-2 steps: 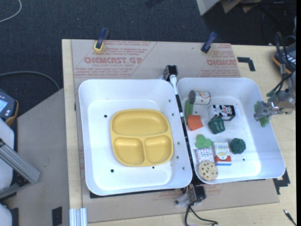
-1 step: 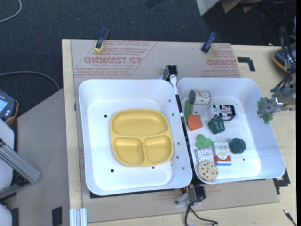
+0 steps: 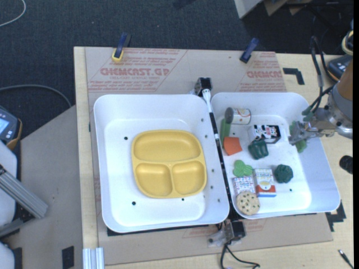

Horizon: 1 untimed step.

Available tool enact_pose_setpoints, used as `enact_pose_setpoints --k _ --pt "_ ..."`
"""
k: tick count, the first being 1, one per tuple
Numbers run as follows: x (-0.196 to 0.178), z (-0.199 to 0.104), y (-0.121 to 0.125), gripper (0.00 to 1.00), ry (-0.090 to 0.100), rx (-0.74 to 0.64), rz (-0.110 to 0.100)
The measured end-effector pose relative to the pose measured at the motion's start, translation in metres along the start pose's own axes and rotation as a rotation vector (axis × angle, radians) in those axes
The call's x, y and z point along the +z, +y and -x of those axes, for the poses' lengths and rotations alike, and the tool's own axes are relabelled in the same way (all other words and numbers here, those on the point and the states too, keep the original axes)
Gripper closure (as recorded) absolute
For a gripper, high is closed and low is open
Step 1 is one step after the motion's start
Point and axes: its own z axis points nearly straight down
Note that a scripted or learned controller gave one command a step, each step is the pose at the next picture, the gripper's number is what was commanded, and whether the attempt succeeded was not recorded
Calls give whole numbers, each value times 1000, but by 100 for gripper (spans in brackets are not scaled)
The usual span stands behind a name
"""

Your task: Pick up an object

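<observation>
The right bin (image 3: 322, 175) holds several small toys: an orange block (image 3: 232, 145), a dark green pepper-like piece (image 3: 258, 149), a black-and-white item (image 3: 266, 132), a dark green lump (image 3: 284, 173), a small carton (image 3: 265, 182) and a cookie (image 3: 247, 203). My gripper (image 3: 299, 133) reaches in from the right and hangs over that bin's right side. A slim green object (image 3: 302, 145) shows between its fingers, poking out above and below them.
The left bin (image 3: 106, 150) carries a yellow divided plate (image 3: 168, 162). A long green stick (image 3: 226, 128) and a white cup (image 3: 242, 115) lie by the wall between the bins. Cables hang at the far right.
</observation>
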Motion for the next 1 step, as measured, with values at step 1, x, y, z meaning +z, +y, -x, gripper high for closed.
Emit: enact_pose_setpoints --k 1 --pt "-3 -44 -10 100 0 0 0"
